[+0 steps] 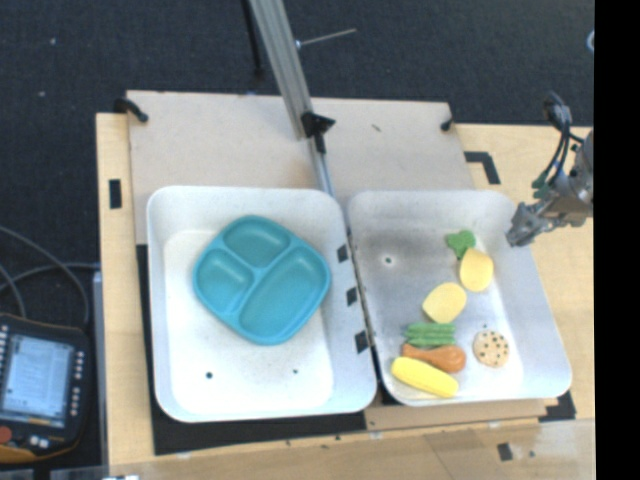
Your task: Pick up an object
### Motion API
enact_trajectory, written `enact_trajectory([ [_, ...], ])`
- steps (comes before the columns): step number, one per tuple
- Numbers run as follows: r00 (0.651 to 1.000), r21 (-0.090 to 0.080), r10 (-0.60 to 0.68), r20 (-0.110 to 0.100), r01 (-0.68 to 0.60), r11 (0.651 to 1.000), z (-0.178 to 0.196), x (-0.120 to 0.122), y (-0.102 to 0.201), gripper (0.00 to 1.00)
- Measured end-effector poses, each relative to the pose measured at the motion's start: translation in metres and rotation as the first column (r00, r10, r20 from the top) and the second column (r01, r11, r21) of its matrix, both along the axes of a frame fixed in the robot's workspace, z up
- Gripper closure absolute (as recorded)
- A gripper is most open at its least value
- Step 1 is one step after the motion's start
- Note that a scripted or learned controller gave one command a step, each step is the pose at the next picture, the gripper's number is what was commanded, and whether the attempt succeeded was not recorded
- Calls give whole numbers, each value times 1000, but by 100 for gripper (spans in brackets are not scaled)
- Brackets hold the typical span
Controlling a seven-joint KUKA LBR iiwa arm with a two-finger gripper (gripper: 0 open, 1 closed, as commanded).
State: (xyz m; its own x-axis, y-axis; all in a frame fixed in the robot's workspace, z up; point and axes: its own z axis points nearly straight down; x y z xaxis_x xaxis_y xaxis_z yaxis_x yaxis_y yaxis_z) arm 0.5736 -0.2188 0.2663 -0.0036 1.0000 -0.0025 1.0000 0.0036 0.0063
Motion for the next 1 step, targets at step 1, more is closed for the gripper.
enact_trajectory([
  [1, 1000, 2, 2, -4, -2, 1000, -13, 3, 48, 100],
])
